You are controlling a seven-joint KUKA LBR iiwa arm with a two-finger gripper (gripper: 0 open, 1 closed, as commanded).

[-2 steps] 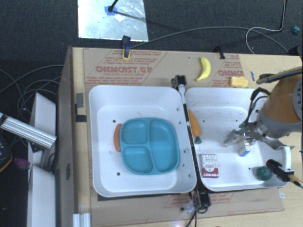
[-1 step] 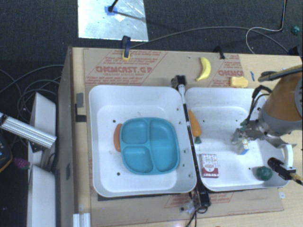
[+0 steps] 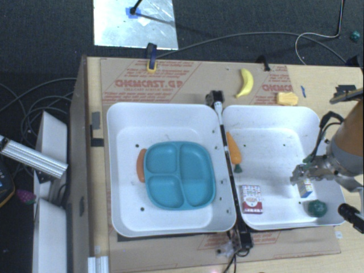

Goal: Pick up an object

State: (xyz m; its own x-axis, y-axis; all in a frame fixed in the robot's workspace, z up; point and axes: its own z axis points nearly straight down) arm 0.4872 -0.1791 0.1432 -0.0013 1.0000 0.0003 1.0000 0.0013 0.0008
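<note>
Two white bins [image 3: 122, 152] sit side by side; the left holds one blue divided plate [image 3: 179, 173], the right one carrot [image 3: 232, 148], one red-and-white box [image 3: 251, 199] and one small green object [image 3: 317, 208] at lower right, near the gripper [image 3: 305, 178]; finger state untellable

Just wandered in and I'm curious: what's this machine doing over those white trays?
A robot arm reaches in from the right, its tool low over the right bin, close to a small green object. Nothing is visibly held. A carrot and a small red box lie in that bin; the left bin holds a blue divided plate.
</note>
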